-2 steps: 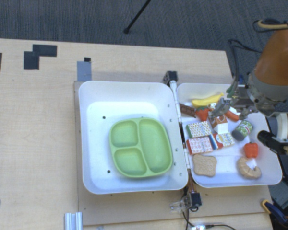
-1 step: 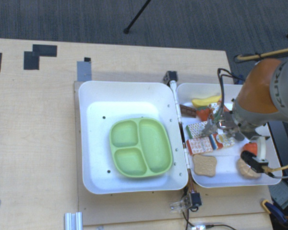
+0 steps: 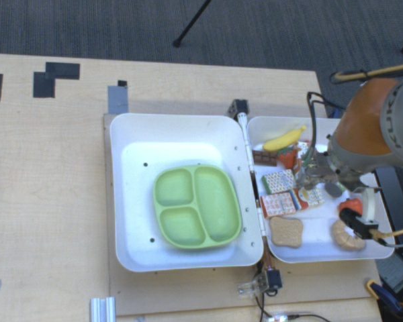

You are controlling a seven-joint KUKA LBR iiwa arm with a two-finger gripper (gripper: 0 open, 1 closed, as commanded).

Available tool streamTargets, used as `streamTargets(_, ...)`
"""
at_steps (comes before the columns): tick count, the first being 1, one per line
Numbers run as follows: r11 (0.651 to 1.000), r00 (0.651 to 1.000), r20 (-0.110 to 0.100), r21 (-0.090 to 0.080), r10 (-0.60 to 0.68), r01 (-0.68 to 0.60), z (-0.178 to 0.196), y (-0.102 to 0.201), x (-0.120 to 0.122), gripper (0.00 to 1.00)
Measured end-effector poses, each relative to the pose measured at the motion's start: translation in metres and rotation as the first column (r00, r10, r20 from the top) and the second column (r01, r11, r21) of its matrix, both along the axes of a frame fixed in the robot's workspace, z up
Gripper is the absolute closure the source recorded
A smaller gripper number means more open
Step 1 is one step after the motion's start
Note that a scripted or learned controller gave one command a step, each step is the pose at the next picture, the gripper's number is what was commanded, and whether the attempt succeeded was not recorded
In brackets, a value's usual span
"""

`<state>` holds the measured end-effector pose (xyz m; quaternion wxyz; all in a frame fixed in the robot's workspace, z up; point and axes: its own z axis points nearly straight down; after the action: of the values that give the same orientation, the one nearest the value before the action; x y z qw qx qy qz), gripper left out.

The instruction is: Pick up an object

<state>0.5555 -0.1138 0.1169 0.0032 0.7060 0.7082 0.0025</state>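
In the right bin (image 3: 322, 247) lie a yellow banana (image 3: 284, 139), a brown bar (image 3: 263, 157), a red-orange item (image 3: 289, 158), two patterned packets (image 3: 277, 181) (image 3: 277, 204), a slice of bread (image 3: 286, 232) and a tan pastry (image 3: 347, 237). My gripper (image 3: 309, 174) hangs low over the middle of this bin, just right of the upper patterned packet and below the banana. A small pale packet (image 3: 313, 195) lies right under it. Nothing shows clearly between its tips. The grey arm with its orange band (image 3: 363, 123) covers the bin's right back part.
The left bin (image 3: 131, 180) holds a green divided plate (image 3: 197, 206). A ridge (image 3: 252, 180) separates the two bins. Dark blocks (image 3: 54, 78) sit on the bench at far left, and a grey bracket (image 3: 118, 98) stands behind the left bin.
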Motion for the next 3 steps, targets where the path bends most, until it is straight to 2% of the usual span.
streamTargets(1,1.0,1.0,0.0,0.0,0.0,0.0,0.0,0.0,0.0,0.0)
streamTargets(2,1.0,1.0,0.027,-0.009,-0.003,0.003,-0.023,0.008,-0.059,0.0)
streamTargets(3,1.0,1.0,0.023,-0.012,-0.006,0.006,-0.024,0.021,-0.061,0.0)
